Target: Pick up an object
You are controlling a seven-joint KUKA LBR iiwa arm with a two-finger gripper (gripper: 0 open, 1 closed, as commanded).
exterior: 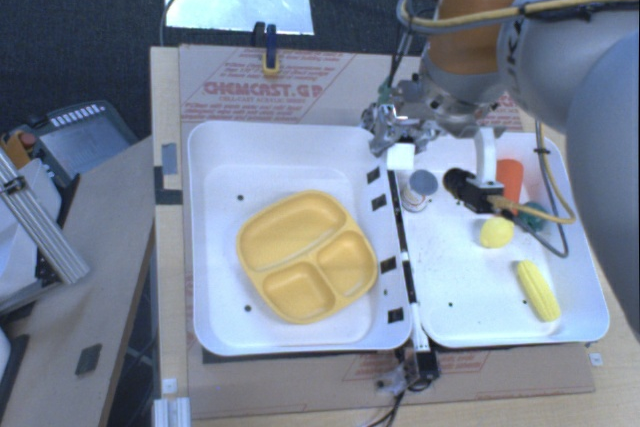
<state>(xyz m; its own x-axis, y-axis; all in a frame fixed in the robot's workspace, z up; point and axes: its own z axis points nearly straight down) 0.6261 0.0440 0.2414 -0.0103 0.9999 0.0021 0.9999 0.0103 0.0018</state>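
Camera view shows the tool (402,137) near the bins' divider; I cannot tell its state. A white block (400,157) sits just under it, maybe held. It could slip off.

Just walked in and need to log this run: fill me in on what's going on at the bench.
A grey KUKA arm reaches in from the right, its gripper low over the right bin, near that bin's far left corner. A corn cob, a yellow lemon-like piece and an orange piece lie loose in that bin. The left bin holds a yellow divided tray. Nothing is visibly held.
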